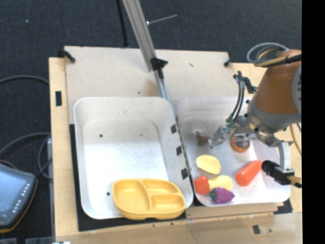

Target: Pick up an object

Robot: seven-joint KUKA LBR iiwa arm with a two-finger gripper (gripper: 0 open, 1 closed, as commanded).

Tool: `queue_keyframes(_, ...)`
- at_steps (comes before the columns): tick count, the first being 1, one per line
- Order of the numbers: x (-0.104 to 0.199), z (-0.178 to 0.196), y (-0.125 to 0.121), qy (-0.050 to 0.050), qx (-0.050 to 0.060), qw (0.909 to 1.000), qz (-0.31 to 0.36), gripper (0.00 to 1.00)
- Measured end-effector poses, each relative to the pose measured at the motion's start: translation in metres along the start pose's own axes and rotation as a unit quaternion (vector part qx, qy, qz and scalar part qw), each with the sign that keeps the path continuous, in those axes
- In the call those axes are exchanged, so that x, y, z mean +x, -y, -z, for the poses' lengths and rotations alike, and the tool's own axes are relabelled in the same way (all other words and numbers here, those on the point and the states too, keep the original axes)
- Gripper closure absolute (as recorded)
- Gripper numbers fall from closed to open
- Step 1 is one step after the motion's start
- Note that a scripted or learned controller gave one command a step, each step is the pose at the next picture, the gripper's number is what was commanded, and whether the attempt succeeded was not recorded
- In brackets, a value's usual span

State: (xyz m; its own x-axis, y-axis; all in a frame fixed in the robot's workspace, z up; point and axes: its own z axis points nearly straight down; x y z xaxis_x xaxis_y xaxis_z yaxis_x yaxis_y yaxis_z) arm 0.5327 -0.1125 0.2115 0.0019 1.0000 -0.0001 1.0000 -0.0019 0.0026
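Right bin (pixel 203 111), hand (pixel 221 138) above-left of orange carrot (pixel 248 173)

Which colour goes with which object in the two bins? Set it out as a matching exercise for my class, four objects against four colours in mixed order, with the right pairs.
Objects:
1. Divided tray in the left bin
2. Carrot
3. Grape bunch
4. Small piece near the right bin's middle

Colours:
A. purple
B. brown
C. yellow
D. orange

Pairs: 1-C, 2-D, 3-A, 4-B
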Motion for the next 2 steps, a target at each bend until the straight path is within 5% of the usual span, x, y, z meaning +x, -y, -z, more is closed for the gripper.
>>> queue_keyframes(1, 0.105, -0.011, 0.036, -0.001, 0.002, 1.0000, 0.005, 0.00)
queue_keyframes(2, 0.010, 0.061, -0.028, 0.003, -0.004, 1.0000, -0.001, 0.00)
